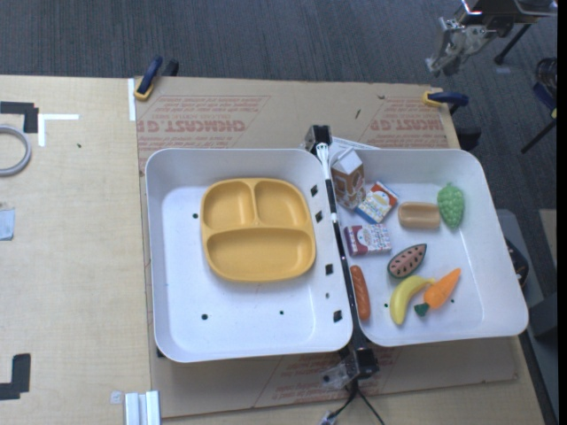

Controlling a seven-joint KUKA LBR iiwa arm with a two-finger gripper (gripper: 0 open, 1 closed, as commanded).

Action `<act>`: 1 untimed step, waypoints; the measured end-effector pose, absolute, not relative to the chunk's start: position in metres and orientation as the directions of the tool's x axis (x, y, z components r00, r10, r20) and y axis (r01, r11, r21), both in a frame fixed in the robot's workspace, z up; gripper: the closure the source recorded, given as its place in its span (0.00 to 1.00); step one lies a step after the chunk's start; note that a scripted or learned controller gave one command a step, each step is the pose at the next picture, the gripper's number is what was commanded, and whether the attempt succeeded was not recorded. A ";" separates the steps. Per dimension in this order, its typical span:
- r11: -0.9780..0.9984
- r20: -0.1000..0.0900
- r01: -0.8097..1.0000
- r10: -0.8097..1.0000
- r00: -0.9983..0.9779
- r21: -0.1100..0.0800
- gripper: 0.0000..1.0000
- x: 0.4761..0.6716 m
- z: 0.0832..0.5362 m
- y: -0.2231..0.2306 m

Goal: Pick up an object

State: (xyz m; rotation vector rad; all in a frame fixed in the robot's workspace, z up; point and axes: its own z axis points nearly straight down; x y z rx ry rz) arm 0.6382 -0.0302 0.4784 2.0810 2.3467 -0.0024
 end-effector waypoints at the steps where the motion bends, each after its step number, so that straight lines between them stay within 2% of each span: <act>1: 0.121 -0.006 0.993 0.993 -0.121 0.003 1.00 0.639 0.487 -0.030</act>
